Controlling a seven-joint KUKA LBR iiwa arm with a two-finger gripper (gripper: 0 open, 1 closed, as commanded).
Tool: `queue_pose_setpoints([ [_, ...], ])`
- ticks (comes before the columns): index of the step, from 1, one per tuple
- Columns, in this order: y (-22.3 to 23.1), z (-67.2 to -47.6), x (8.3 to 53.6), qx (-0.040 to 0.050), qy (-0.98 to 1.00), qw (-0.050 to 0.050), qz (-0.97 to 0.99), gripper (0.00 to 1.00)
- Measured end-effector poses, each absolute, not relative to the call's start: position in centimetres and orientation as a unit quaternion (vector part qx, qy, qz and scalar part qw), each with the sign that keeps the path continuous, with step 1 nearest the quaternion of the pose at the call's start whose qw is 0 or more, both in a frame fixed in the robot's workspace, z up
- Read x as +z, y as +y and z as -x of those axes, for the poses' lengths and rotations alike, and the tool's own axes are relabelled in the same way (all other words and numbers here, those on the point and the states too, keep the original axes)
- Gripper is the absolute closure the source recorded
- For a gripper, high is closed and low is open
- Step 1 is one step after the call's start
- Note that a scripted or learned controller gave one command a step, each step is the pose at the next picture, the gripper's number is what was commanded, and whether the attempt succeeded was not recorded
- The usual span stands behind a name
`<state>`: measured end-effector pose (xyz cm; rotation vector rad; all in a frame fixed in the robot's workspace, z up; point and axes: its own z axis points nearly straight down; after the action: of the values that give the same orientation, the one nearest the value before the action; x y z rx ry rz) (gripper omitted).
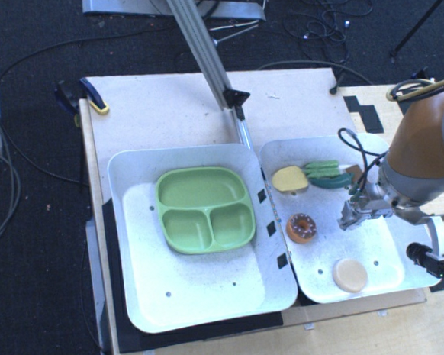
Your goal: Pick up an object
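Over the right-hand white bin [382,271], toward the bench's right edge, the claw [355,214] hangs low; whether it is clenched or released I cannot tell. Candidates lie close: a chocolate-glazed toy doughnut [301,227] mid-bin, a pale yellow rounded piece [289,179] and a green toy vegetable [325,173] by the far wall, a cream disc [350,274] near the front rim. Descending squarely onto the doughnut seems wisest; it has open floor around it. The green divided plate [206,208] sits in the left bin.
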<state>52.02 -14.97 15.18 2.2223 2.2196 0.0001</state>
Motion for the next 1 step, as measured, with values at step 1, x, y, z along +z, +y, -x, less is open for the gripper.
queue_pose_setpoints([
  [1,-14.79,-51.94,19.44,0.001,0.708,0.002,-0.706,1.0],
])
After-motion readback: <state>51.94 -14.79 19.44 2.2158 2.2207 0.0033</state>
